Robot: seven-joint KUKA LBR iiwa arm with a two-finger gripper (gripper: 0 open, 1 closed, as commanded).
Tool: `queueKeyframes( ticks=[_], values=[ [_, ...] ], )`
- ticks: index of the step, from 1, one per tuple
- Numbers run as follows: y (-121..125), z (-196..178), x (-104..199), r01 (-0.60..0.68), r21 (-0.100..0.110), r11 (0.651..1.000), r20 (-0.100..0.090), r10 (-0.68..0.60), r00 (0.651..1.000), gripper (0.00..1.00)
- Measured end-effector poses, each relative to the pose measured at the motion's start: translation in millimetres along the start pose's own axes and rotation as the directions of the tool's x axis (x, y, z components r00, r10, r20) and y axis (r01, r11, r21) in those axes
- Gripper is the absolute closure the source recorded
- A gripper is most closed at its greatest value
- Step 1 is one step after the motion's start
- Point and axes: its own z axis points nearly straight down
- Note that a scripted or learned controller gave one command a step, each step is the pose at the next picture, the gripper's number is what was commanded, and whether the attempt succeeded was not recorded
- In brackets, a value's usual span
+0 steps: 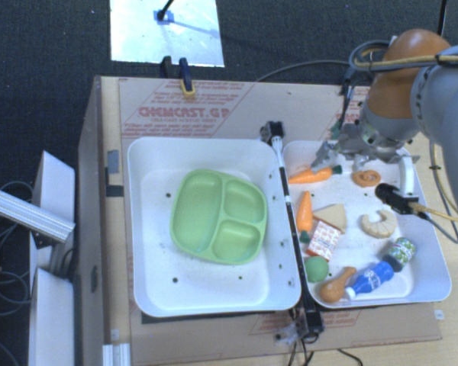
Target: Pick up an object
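In the right bin (pixel 440 280), toy foods lie scattered: a carrot (pixel 311 176) at the far left corner, a second carrot (pixel 304 211) upright along the divider, a sandwich wedge (pixel 331 217), a patterned packet (pixel 324 240), a green ball (pixel 316 268), a drumstick (pixel 337 284), a blue bottle (pixel 372 277), a croissant (pixel 378 223) and a small doughnut (pixel 366 178). The pincer (pixel 359 149) hangs over the bin's far end, between the first carrot and the doughnut; whether it is open, I cannot tell. The left bin (pixel 149 280) carries a green divided tray (pixel 218 216)
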Motion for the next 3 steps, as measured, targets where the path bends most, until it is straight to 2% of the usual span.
queueKeyframes(
  ticks=[1, 2, 3],
  values=[
    [20, 68, 11, 0.0, -0.001, 1.0, 0.001, 0.0, 1.0, 0.0],
    [-9, 67, -23, -0.003, -0.002, 1.0, 0.001, 0.003, 1.0, 0.0],
    [-26, 67, -32, -0.003, -0.002, 1.0, 0.001, 0.003, 1.0, 0.0]
  ],
)
